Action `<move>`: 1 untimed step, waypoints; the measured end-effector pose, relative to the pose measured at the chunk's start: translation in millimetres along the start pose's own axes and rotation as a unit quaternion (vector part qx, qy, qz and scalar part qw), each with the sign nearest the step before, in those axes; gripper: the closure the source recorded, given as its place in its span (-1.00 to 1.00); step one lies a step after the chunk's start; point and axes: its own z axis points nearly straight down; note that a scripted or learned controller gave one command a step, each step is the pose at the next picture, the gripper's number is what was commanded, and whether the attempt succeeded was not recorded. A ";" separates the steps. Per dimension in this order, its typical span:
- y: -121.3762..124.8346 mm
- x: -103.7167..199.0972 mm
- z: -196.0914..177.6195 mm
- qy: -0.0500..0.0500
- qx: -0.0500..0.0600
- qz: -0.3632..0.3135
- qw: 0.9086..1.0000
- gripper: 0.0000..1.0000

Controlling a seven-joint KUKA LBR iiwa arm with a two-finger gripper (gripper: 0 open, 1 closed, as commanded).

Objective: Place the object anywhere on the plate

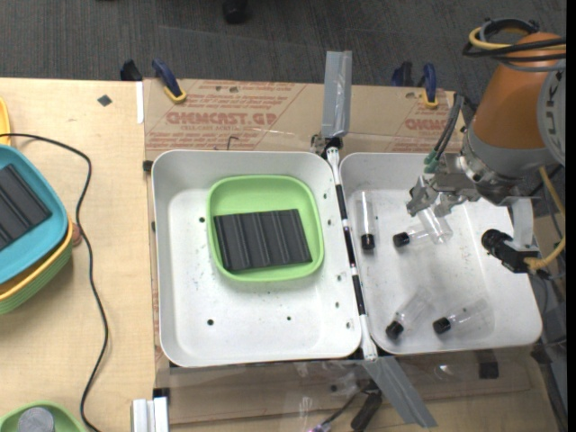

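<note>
So the clear plastic vials with black caps (416, 238) are scattered loose in the right white bin (504, 331), one sitting right at the two-finger gripper (432, 203). Can't tell if it's got one. The green square plate with a dark ribbed insert (265, 230) sits mid left bin (180, 268), so plenty of landing room. Only obstacle looks like the bin walls meeting between them.

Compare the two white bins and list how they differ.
The left bin holds a green plate with a dark ribbed insert; the right bin holds several clear tubes with black caps. The arm's end effector hangs over the right bin, not the left bin. Both are shallow, white and speckled.
</note>
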 end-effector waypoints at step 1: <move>0.0 -0.1 -0.1 0.000 0.000 0.000 1.000 -1.00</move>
